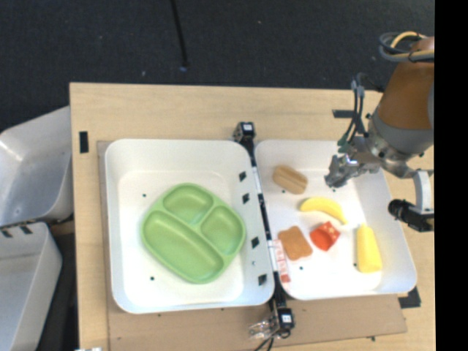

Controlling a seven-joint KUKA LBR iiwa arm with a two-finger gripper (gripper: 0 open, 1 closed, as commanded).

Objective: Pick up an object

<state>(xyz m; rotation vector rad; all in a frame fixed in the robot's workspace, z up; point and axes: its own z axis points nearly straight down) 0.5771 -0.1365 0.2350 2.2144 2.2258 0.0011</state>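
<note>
The right bin [391,273] holds several food items: a tan bread roll [289,179], a yellow banana [324,208], a red pepper-like piece [325,235], a brown flat piece [295,243] and a yellow corn-like piece [368,248]. My gripper [339,172] hangs over the upper right part of this bin, to the right of the bread roll and above the banana. Nothing shows between its fingers.
The left bin [124,284] holds a green compartment plate [193,231]. A black-clipped divider [257,218] runs between the two bins. The arm's orange band [406,97] and cables stand at the right edge of the bench [146,108].
</note>
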